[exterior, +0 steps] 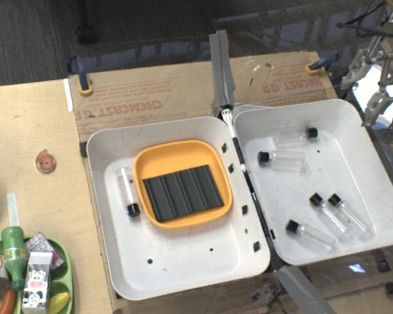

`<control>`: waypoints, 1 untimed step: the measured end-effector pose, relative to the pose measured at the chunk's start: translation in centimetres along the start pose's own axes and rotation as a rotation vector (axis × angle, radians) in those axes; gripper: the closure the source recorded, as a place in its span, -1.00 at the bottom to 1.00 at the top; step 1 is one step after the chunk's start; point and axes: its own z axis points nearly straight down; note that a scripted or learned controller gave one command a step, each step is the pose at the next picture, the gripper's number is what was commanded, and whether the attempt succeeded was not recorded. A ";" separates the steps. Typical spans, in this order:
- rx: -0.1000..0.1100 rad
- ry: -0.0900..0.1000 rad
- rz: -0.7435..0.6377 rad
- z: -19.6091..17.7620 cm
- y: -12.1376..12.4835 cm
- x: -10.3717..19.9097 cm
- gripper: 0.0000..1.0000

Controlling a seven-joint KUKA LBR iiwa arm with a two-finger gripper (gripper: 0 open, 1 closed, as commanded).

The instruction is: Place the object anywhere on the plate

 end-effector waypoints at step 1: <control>0.000 0.000 -0.028 0.6 -0.2 -1.8 -1.00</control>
